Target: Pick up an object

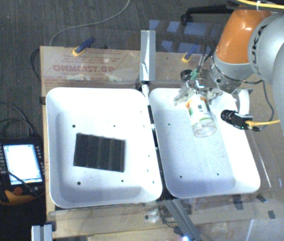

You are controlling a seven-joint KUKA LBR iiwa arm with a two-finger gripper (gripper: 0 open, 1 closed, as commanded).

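My gripper [191, 91] hangs over the back part of the right bin [232, 185]. A clear plastic bottle [202, 117] with a white and green label sticks out from between its fingers, tilted down toward the lower right. The fingers are shut on the bottle's upper end. I cannot tell whether the bottle's lower end touches the bin floor. In the left bin [61, 104] a flat black rectangular pad [99, 152] lies near the middle.
The grey arm with its orange band [240, 31] fills the upper right. A black connector with a yellow cable [237, 119] juts over the right bin's edge. A metal post [147, 59] stands behind the divide between the bins. A lit handheld screen [17, 164] lies on the floor at left.
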